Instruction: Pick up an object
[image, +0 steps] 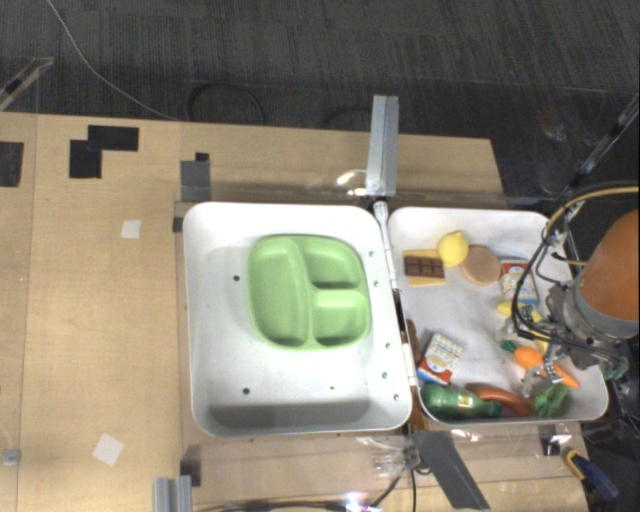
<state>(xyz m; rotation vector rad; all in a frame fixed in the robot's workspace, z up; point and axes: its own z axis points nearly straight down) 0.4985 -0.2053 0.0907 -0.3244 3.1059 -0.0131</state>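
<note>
The right bin (470, 225) holds several small objects. A yellow lemon (453, 247) and a tan round piece (481, 265) lie at the back, beside a brown chocolate bar (423, 267). A small printed packet (441, 355) lies near the middle. Along the front wall lie a green bottle (452, 401) and a red-brown piece (500, 396). My gripper (545, 372) is low over the bin's right front corner. It sits right above an orange carrot-like piece (530, 354) and a green leafy piece (551, 400). The arm hides what lies directly under it.
The left bin (215, 395) bears a light green divided plate (305, 290). A metal post (383, 150) stands behind the divider between the bins. Black cables (545, 255) loop beside the arm's orange band (612, 270) over the right bin's right side.
</note>
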